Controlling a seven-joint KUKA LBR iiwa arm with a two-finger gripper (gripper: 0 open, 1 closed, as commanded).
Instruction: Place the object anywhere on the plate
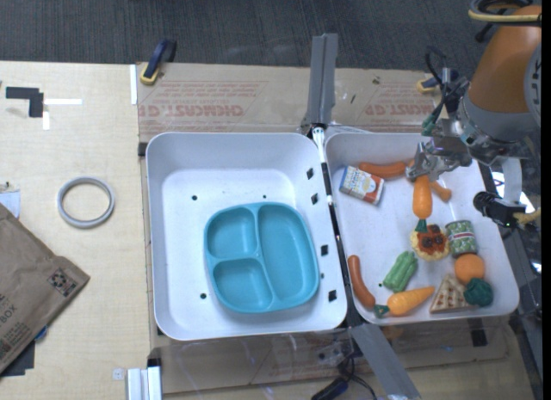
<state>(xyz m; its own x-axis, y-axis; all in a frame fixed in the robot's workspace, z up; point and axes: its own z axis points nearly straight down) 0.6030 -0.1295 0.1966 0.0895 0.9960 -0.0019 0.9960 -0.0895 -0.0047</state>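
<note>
Arm: grey KUKA arm [508, 71] with its orange band reaches in from the right edge and angles down toward the upper part of the right bin [495, 299].
Gripper: gripper [428, 164] hangs low over the right bin's upper middle, just above the top end of the orange carrot.
Claw state: fingers sit close about the carrot's upper tip, but whether they pinch it or merely hover there cannot be told.
Carrot: orange carrot [422, 198] lies in the right bin directly below the gripper, its long axis running nearly straight up and down the view, upper end at the fingers, lower end pointing at the pizza-like toy.
Neighbours in the right bin: small milk carton [361, 183] to the left; a second orange piece [385, 169] lying crosswise behind it; pizza-like toy [430, 241] and green-labelled can [461, 236] just below; green vegetable [399, 270], red sausage [361, 280], another carrot [411, 300], sandwich wedge [448, 296], orange fruit [470, 267] and broccoli [479, 292] along the near end.
Plate: blue divided plate [260, 256] lies flat in the left bin [172, 243], well apart from the carrot.
Bench: pale wooden top [69, 132] with a tape ring [86, 201] and a brown paper bag [30, 291] at the left; cardboard [224, 97] behind the bins.
Room: dark carpeted floor [258, 3] beyond the bench.
</note>
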